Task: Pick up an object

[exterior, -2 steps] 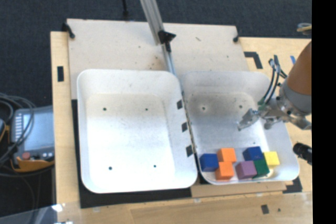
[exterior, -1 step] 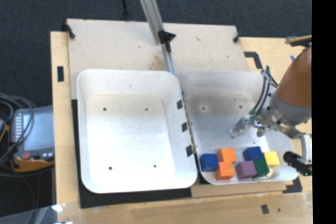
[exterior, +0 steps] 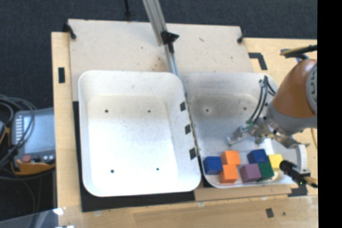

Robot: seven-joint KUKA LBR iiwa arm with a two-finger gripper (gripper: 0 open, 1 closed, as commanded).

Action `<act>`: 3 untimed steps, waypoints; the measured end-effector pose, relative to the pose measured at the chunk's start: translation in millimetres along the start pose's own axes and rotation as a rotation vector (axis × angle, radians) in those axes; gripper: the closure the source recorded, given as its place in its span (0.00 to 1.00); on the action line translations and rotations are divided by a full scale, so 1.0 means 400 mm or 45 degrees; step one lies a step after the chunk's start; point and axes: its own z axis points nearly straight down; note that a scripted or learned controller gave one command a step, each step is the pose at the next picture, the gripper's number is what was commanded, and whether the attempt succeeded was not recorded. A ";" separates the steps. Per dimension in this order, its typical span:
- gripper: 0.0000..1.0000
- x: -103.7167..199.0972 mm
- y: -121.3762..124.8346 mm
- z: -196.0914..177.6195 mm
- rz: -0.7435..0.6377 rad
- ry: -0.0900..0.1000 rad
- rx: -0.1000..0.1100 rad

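Here, along the near edge of the right bin (exterior: 224,88), small blocks cluster: blue block (exterior: 212,164), two orange blocks (exterior: 230,166), purple block (exterior: 249,172), green block (exterior: 266,171), yellow block (exterior: 275,160). Just beyond them hangs the gripper (exterior: 241,135); whether it grasps anything cannot be told. The left bin (exterior: 85,83) lies alongside.

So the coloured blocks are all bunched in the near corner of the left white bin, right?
Not quite: the camera view shows the small coloured blocks bunched in the near corner of the right shallow white bin, not the left one.
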 end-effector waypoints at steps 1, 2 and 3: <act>1.00 -0.002 0.004 -0.032 0.009 0.001 -0.006; 1.00 0.007 0.024 -0.185 -0.008 0.001 -0.006; 1.00 0.003 0.032 -0.347 -0.009 0.000 -0.007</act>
